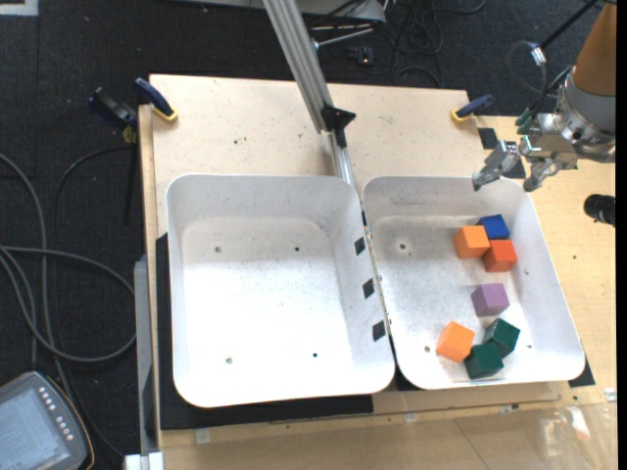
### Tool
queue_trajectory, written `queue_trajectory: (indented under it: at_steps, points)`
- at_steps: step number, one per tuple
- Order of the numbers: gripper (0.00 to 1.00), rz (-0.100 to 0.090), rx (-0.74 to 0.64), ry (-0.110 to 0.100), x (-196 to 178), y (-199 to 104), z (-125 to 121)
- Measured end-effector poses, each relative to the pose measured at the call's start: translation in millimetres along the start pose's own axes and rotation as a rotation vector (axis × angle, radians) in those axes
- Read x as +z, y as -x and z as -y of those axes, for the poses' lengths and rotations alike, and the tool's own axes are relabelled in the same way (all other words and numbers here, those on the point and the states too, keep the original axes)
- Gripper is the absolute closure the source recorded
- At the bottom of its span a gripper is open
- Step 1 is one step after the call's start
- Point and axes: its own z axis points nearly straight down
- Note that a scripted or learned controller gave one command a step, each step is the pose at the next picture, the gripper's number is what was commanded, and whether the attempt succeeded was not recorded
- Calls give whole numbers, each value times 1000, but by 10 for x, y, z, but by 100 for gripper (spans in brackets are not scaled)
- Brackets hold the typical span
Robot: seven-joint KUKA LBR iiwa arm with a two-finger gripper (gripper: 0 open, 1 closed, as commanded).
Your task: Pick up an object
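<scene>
1. Gripper (511, 172): it hangs above the far right corner of the right bin (411, 199), its two fingers spread apart with nothing between them. Judged from this pose, it is parked clear of the load so that every block lies open to the camera before a grasp is chosen.
2. Blocks: all lie in the right bin, along its right side, in two clusters.
3. Far cluster: an orange block (471, 241), a blue block (495, 226) and a red-orange block (502, 255) touch one another. Packed this tightly, they probably leave little room for a finger to slip between.
4. Purple block (490, 298): it sits alone between the two clusters, just apart from its neighbours. It is a pale lilac cube, resting flat, with its top face and two sides lit. Its free sides make it the likeliest target.
5. Near cluster: a second orange block (455, 341) lies tilted beside two dark green blocks (493, 348), which touch and rest against the bin's rising near wall. That slope probably explains their slanted rest.
6. Left bin (196, 204): bare white floor with faint speckling.
7. Divider: the two bins meet edge to edge at the centre, beneath a slanting metal pole (299, 47).
</scene>
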Motion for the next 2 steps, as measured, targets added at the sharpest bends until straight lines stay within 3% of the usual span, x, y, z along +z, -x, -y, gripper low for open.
queue_trajectory:
  at_steps: [1, 2]
  points:
    - [0, 2, -2, 4, -30, -2, -8]
    - [0, 0, -2, 0, 472, -103, 8]
